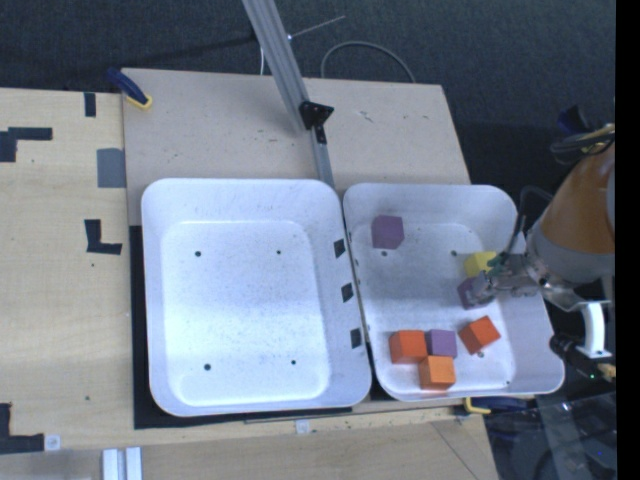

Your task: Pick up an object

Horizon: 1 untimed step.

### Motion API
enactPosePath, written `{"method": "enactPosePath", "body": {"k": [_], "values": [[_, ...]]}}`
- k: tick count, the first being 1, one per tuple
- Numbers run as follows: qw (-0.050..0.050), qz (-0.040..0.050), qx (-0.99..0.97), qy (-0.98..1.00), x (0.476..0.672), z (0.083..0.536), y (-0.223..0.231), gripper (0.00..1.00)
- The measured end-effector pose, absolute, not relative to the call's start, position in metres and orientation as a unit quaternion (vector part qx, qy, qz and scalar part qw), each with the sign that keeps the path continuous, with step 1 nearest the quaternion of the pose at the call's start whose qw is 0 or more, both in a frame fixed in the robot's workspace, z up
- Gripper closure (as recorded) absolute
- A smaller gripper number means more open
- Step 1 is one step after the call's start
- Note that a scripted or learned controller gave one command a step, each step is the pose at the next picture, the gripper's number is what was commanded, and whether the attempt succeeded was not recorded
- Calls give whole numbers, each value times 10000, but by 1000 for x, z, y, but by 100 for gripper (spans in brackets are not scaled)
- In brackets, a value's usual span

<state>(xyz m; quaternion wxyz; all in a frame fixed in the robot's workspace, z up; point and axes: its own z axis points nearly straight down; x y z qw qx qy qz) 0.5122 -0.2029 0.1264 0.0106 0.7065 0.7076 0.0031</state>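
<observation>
A small purple block lies tilted in the right bin, at the gripper; its grip cannot be told.

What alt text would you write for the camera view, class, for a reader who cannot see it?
A grey robot arm reaches from the right into the right white bin, its end effector low beside a yellow object. That bin also holds two purple cubes and three orange blocks; the left white bin sits alongside.
</observation>
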Motion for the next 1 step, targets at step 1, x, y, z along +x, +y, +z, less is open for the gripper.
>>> {"method": "enactPosePath", "body": {"k": [1], "values": [[23, 8, 7064, 7078, 517, 189, -204, 100]]}}
